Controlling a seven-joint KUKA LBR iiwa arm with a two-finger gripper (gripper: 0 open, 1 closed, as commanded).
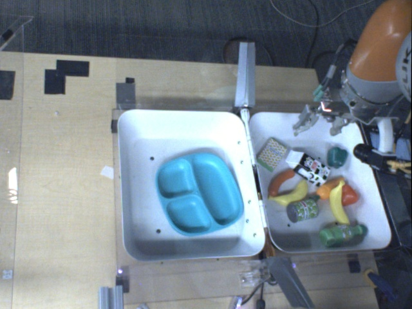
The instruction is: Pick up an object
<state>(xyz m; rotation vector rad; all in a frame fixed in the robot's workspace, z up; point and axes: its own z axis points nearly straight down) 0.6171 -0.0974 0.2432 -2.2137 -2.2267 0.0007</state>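
Observation:
My gripper (320,123) hangs over the far edge of the right bin (380,234), open, with nothing between its fingers. Below it in that bin lie a checkered packet (272,153), a black and white carton (313,169), a teal cup (337,156), an orange-brown piece (280,181), a yellow banana (291,194), a grey-green can (302,210), a second banana (337,203) with an orange-red fruit (348,195) beside it, and a green bottle (342,235) at the near edge.
The left bin (138,140) holds a blue divided tray (199,193). A metal divider post (244,76) stands between the bins at the far side. The wooden bench extends to the left.

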